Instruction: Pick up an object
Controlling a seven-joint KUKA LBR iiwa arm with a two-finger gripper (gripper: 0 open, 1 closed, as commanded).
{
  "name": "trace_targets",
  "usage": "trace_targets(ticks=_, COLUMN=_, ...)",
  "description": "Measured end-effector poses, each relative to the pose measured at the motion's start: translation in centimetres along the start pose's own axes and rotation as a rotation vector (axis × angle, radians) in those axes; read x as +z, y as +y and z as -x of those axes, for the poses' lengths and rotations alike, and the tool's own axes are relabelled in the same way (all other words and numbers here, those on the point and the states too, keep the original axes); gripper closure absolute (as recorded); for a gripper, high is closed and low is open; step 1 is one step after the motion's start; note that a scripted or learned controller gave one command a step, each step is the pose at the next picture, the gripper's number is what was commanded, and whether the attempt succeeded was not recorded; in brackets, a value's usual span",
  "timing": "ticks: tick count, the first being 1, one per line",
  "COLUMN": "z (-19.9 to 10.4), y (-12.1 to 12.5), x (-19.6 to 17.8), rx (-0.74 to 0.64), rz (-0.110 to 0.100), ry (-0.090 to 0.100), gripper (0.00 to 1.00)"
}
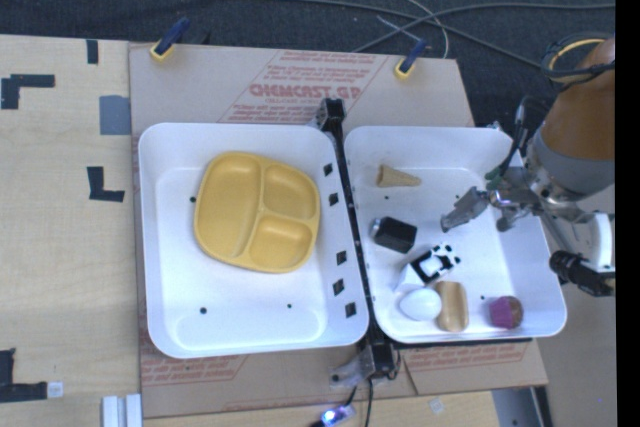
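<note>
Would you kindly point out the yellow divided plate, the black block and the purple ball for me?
yellow divided plate (256,212): camera view, on its central ridge.
black block (394,235): camera view, on its top face.
purple ball (504,312): camera view, on its middle.

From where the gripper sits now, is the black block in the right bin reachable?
Probably yes. The gripper hangs over the right bin, and the black block lies apart from the other items with open floor between them.

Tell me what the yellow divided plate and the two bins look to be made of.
Yellow divided plate: probably moulded plastic, matte; uniform colour, soft rounded compartment ridges. Left bin and right bin: likely thin formed plastic, smooth and slightly glossy; rounded corners, seamless white walls.
</note>
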State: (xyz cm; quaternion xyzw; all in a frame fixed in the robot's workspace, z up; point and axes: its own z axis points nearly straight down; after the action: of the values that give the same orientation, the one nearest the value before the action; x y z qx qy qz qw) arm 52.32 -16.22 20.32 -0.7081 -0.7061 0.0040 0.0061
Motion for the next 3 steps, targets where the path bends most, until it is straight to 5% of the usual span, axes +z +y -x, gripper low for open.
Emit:
trace_targets(ticks=1, z=0.0, y=0.3, x=-0.7, rx=-0.004, rz=0.013, ry=-0.002, gripper=0.00)
trace_targets(ticks=3, z=-1.0, y=0.0, x=11.5, rx=-0.003, rz=0.010, ry=-0.003, gripper=0.00)
